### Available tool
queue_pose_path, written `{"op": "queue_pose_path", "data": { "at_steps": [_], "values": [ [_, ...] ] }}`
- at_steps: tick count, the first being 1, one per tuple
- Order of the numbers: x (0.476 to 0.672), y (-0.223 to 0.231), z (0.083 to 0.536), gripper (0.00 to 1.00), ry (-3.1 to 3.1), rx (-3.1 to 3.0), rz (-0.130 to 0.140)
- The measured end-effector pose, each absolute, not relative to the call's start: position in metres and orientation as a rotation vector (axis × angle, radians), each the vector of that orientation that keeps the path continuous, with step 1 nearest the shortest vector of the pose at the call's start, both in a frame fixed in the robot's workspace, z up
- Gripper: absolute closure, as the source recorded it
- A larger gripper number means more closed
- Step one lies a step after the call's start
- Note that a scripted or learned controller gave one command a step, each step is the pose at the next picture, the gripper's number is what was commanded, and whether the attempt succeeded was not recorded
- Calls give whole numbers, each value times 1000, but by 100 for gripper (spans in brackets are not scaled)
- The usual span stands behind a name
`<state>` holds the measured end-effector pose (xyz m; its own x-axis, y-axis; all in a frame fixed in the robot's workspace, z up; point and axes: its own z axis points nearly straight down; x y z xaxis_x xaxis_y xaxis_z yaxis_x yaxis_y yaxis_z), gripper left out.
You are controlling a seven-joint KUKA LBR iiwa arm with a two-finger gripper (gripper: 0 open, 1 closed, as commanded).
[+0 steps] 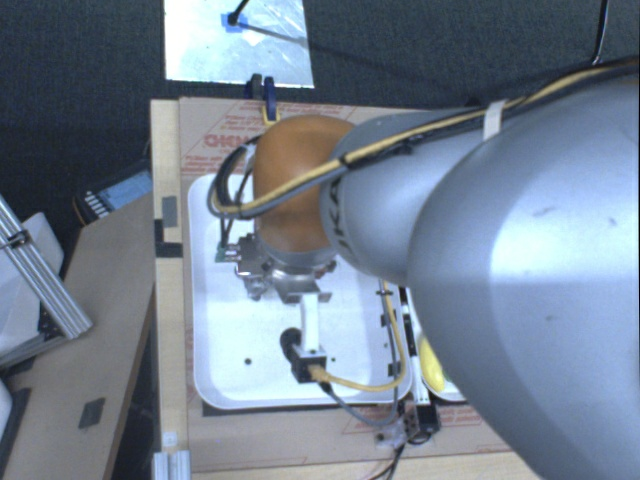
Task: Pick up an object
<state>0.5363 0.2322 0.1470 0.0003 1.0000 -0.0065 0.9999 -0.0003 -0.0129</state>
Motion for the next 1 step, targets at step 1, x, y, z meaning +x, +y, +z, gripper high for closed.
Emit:
{"op": "queue_pose_path", "data": {
  "at_steps": [1],
  "values": [
    [522,234,96,100,-2218,-2220,9]
  ]
}}
